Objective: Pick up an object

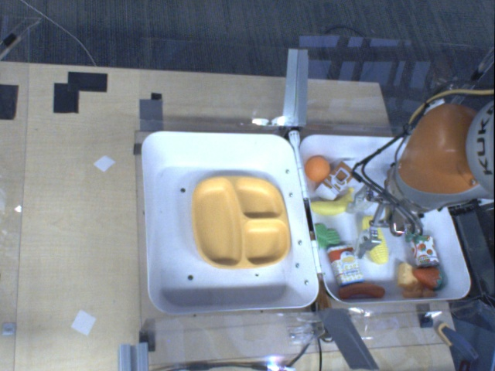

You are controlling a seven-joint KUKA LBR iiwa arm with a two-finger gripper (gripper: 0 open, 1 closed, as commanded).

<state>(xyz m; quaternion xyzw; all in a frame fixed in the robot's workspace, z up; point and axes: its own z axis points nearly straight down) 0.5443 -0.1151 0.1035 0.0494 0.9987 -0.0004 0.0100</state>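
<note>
1. Nearest the camera, along the bottom edge of the right bin, lie a red sausage-shaped toy and, at about 4 o'clock in the bin, a cluster of orange and red play food.
2. Just above the sausage a small can with a red top and a blue-and-white label leans at a tilt, with a green toy at its 11 o'clock.
3. The left bin sits beside the right one, their rims touching along the middle, and it holds a yellow divided tray lying flat near its centre.
4. The jaws hang low over the middle of the right bin, just above a yellow toy; whether they are spread or closed cannot be told, and nothing is seen clearly between them.
5. A small red-and-white carton stands at the 3 o'clock side of the jaws, close by.
6. The arm enters from 3 o'clock, its orange band bulging over the bin's upper right corner, and the wrist bends down and toward 8 o'clock, trailing black cables.
7. Farther back, a yellow banana-like piece lies at 10 o'clock from the jaws, with a brown-and-white carton above it.
8. Farthest in the bin, at its 11 o'clock corner, rests an orange ball.
9. The wooden bench spreads away at 9 o'clock.
</note>
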